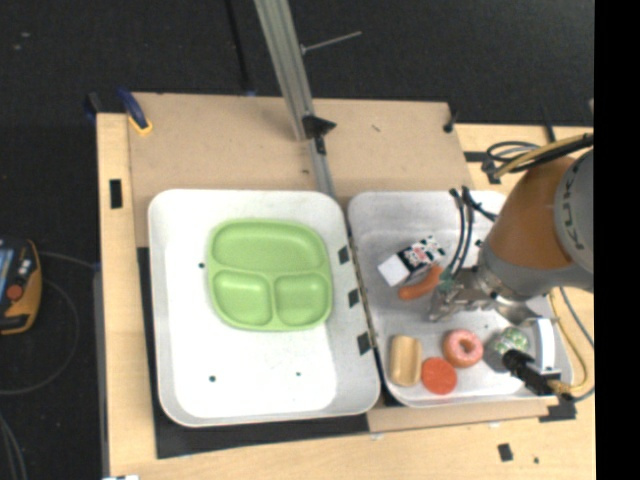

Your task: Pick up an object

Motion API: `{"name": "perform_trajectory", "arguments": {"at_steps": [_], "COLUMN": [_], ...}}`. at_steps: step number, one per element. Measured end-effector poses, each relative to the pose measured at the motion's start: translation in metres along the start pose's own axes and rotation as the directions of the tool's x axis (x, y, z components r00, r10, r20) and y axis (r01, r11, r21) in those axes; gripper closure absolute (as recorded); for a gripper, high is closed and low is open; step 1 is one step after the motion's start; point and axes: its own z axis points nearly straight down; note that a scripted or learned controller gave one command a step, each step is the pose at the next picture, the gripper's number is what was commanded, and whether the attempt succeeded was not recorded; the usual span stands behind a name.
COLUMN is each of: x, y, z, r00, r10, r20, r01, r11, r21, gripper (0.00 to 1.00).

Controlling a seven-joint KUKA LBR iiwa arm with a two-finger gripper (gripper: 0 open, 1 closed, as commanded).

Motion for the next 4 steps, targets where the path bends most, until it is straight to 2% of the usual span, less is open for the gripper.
{"name": "perform_trajectory", "arguments": {"at_steps": [1,2,3,4], "x": [-0.004,-0.011,-0.012,0.039], "y": [0.012,0.012,0.013,0.032], "z": [-0.052,-0.098,-0.097,-0.092], "r00": [1.000,1.000,1.000,1.000], "r10": [-0.008,-0.008,-0.008,-0.013], "r20": [0.002,0.002,0.001,-0.001], "r01": [0.008,0.008,0.008,0.013], "r11": [1.000,1.000,1.000,1.000], "r21": [-0.001,-0.001,0.003,0.003], "gripper": [1.00,1.00,1.00,1.00]}}
